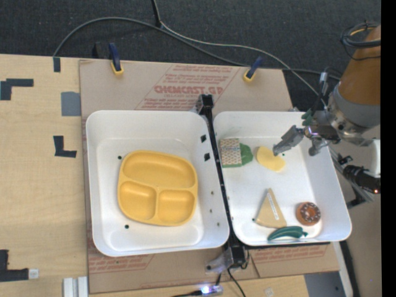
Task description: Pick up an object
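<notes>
I see the tabletop carrying a cardboard sheet with two bins side by side. The left bin holds a yellow tray near its middle, with open floor all round it. The right bin holds the small items. The arm hangs over that bin's far right rim. Its end effector is spread open, grasping nothing, one finger just above the yellow slice. Left of the slice lies a checkered piece on a green one, beside the divider. Wedge, donut and green pepper crowd the near rim; mid-floor is open.
</notes>
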Robot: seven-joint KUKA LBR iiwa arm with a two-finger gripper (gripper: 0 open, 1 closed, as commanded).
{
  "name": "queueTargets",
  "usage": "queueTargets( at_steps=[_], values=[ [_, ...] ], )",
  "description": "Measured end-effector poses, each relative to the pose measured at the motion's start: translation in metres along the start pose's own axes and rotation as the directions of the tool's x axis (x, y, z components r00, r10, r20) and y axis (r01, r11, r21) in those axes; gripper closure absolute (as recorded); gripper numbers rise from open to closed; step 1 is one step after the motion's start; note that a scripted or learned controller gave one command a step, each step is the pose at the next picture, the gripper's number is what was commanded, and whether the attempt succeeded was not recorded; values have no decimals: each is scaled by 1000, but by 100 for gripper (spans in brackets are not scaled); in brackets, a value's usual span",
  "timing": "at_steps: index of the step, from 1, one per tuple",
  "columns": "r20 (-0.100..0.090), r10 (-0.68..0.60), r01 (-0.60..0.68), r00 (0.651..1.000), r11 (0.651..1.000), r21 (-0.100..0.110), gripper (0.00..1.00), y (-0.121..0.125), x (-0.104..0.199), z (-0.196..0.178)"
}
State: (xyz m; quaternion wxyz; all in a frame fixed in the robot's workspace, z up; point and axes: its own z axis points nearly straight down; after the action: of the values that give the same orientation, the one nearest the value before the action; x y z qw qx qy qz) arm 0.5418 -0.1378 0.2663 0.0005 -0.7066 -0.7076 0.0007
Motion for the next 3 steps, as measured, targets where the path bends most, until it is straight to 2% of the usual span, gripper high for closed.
queueTargets(
  at_steps=[2,3],
  values=[
    [-1,0,0,1000,1000,4,0,1,11,88],
    [-1,1,-1,1000,1000,5,0,-5,15,134]
  ],
)
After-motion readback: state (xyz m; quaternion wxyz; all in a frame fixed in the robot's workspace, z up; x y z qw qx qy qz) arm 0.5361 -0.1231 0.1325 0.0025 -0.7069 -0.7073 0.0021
